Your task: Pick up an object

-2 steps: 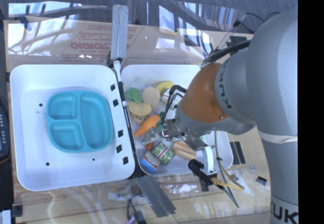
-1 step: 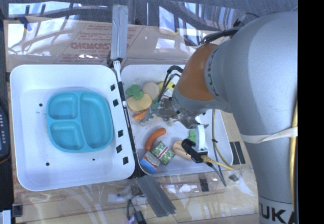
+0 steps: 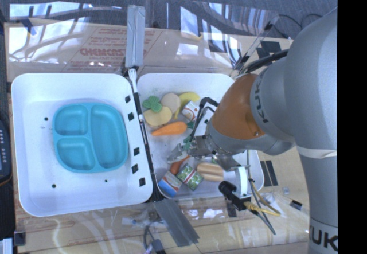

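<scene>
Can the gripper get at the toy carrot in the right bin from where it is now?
Probably yes. The carrot lies uncovered on top, beside the gripper, with nothing over it; neighbouring toys crowd it on the far side only.

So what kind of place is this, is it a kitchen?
Probably not a kitchen, more likely a robot lab or test bench. A big grey and orange robot arm reaches over two white bins, one holding toy food like a carrot, the other a blue divided plate.

Bench (image 3: 86,46), cardboard-brown top under a glare-streaked clear sheet, carries 2 shallow white bins side by side: left bin (image 3: 23,132), right bin (image 3: 172,83). Grey tape strip (image 3: 135,35) runs down to their junction.
</scene>
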